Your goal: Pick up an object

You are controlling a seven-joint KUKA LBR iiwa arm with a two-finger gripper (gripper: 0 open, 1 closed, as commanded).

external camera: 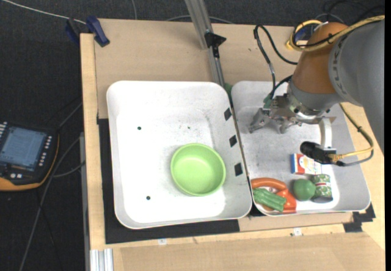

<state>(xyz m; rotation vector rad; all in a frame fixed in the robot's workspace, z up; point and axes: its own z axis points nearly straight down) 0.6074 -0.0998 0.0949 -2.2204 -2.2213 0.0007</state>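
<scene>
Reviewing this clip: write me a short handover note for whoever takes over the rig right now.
Gripper: over the upper part of the right bin, nothing visibly held; finger state unclear.
Left bin: holds a green bowl, upright.
Right bin, near corner: orange and green toy, green ball, a small can beside it, a small carton just above.
Done: nothing picked yet.
Left: move down to the near-corner cluster, grasp one item, lift it.

Two bins (122,111), one bowl (197,169)
</scene>
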